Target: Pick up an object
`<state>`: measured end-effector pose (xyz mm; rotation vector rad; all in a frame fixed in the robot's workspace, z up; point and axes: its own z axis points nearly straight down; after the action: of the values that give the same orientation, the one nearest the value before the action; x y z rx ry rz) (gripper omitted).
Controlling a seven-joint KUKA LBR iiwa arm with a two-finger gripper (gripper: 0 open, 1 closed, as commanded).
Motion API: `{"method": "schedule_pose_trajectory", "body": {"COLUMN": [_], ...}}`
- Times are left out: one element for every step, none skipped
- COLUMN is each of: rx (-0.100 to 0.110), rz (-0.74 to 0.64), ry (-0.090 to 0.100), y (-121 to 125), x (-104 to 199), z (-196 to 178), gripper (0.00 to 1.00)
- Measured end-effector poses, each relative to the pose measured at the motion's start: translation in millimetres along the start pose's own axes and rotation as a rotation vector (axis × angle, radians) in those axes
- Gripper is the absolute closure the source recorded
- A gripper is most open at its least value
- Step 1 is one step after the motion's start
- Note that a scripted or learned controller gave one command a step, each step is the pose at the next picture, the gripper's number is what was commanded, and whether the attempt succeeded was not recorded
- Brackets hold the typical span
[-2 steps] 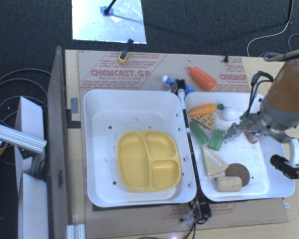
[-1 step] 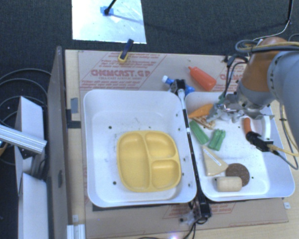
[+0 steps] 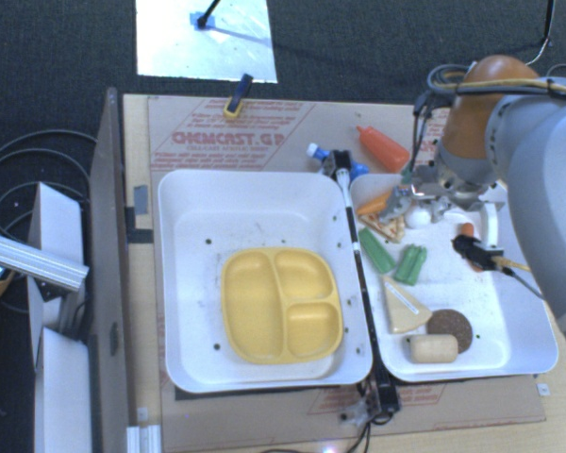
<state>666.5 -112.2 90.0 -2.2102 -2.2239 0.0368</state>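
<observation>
The left bin (image 3: 184, 253) bears a yellow divided plate (image 3: 283, 305), nothing small to grasp. Across the divider, the right bin (image 3: 533, 343) holds the candidates: green pieces (image 3: 410, 264) near the divider, a pale wedge (image 3: 403, 308), a brown disc (image 3: 450, 327) and a tan roll (image 3: 432, 348) toward the near side, and a white ball (image 3: 419, 217) among orange bits (image 3: 375, 206) at the far left corner. The gripper (image 3: 424, 196) hangs over that far corner, just above the ball; whether it grips anything I cannot tell. To do well, it should likely descend straight on one isolated item, clear of the wall and clutter.
</observation>
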Motion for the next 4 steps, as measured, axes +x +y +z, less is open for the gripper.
{"method": "schedule_pose_trajectory", "body": {"rx": [-0.002, -0.005, -0.005, -0.033], "rz": [0.002, -0.005, -0.006, 0.006], "ry": [0.027, 0.022, 0.022, 0.01], "y": [1, 2, 2, -52], "x": [-27, -27, -27, 9], "z": [1, -11, -10, -2], "gripper": [0.0, 1.0, 0.0, 0.0]}}
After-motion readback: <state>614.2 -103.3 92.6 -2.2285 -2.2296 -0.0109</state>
